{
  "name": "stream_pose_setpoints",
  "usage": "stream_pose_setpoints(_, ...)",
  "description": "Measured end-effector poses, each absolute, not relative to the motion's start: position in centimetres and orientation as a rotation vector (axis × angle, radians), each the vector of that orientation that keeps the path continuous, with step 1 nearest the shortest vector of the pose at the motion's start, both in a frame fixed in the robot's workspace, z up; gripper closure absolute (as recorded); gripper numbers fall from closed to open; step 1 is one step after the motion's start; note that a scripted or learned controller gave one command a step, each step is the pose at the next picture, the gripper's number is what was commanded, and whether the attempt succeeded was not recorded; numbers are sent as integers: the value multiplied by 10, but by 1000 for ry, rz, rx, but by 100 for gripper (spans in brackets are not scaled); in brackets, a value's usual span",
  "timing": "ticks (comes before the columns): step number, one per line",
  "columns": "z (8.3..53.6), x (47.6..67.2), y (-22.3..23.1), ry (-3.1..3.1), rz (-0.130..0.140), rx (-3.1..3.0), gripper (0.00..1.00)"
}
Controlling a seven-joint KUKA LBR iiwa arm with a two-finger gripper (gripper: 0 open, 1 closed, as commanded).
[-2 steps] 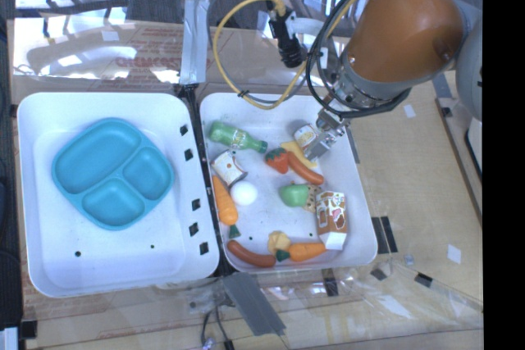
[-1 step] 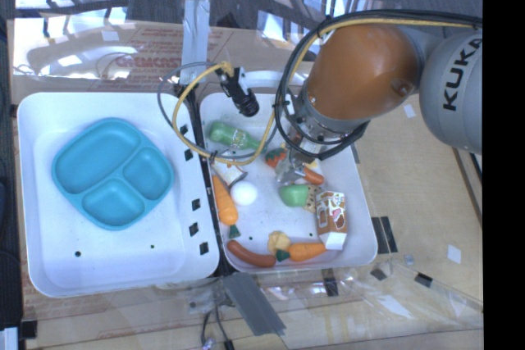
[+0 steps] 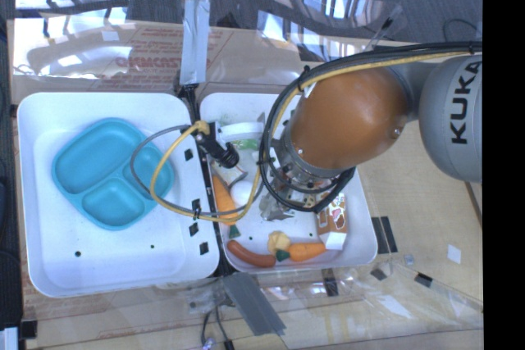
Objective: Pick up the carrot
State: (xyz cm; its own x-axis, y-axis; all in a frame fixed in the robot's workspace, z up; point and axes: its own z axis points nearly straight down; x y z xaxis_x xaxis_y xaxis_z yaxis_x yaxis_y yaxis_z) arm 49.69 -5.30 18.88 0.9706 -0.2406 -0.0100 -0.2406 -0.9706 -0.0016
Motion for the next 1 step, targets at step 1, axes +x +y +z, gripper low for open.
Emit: stream_pose_setpoints(1, 194, 529, -156, 464, 4, -3105, 100)
